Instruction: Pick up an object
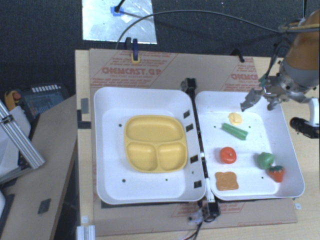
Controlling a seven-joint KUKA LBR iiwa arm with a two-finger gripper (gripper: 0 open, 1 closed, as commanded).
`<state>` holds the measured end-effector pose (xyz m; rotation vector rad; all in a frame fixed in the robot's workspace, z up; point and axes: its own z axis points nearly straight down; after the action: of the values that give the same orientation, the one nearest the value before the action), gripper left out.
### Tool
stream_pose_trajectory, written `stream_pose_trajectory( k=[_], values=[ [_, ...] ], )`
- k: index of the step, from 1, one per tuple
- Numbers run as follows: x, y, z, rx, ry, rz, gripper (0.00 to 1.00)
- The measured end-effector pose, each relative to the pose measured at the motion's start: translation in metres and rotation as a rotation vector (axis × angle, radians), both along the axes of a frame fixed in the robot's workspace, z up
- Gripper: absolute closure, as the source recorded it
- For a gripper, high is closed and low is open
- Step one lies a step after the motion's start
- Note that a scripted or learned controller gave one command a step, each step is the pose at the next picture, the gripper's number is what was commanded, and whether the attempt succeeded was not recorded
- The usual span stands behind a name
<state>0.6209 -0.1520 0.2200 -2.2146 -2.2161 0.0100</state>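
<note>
Jaws (260,100) spread (empty) above five toy foods (228,155).

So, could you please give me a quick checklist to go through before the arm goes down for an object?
1. Objects available in the right bin: ok; yellow piece, green stick, tomato, toast, green pepper, strawberry.
2. Gripper above that bin: ok, near its far edge.
3. Nearest target: ok; the yellow piece lies just beside the gripper.
4. Target spacing: not ok for pepper and strawberry, which touch; tomato stands apart.
5. Jaws open: cannot tell.
6. Gripper holding something: cannot tell.
</note>
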Motion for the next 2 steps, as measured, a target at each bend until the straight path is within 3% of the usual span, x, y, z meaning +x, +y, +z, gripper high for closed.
stream_pose_trajectory(
  k=[1,2],
  values=[
    [0.003,0.000,0.007,-0.002,-0.012,0.003,0.00],
    [0.006,0.001,-0.055,-0.001,-0.009,0.001,0.00]
  ],
)
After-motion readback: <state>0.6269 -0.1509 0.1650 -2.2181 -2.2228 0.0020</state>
